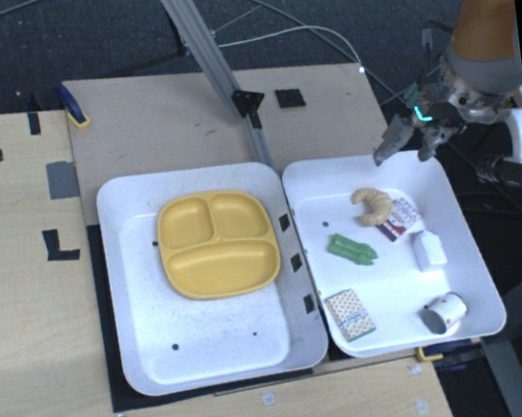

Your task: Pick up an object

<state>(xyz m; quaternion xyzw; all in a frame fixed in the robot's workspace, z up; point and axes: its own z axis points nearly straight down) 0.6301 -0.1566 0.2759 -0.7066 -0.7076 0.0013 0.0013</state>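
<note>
While the gripper (407,144) hung over the right bin's (469,253) far rim, you had the croissant (372,204) nearest, below-left of it in that bin; whether its fingers were spread, I cannot tell.

Blue-yellow clamp (74,108) at bench's (28,307) back-left corner; black tape bits (56,245) on left.

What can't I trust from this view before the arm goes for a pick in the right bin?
- tool: small and dark at the right bin's far rim; finger spacing unreadable.
- arm: cut off by the top and right edges.
- red and white packet: partly under the croissant; print too small.
- cup: its inside is in shadow.
</note>
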